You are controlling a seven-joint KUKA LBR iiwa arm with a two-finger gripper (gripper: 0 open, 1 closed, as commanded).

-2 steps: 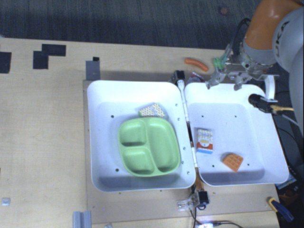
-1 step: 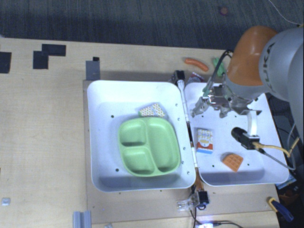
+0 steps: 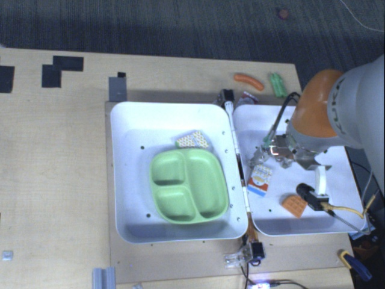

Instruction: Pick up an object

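Observation:
My gripper [image 3: 265, 155] hangs over the left half of the right bin [image 3: 337, 221], with the grey arm and its orange band coming in from the right. Directly beneath and in front of it lies a small white carton with blue and red ends [image 3: 260, 180], touching or nearly touching the gripper tip; I cannot tell which. An orange waffle-like piece [image 3: 293, 206] rests nearer the bin's front. In the left bin [image 3: 126, 131] sits a green divided plate [image 3: 188, 184], with a small dotted packet [image 3: 193, 139] just behind it.
On the bench beyond the right bin lie an orange sausage-shaped toy [image 3: 248, 81] and a green toy [image 3: 278, 84]. The wall between the two bins [image 3: 239, 161] runs just left of the carton. Cables hang at the front edge.

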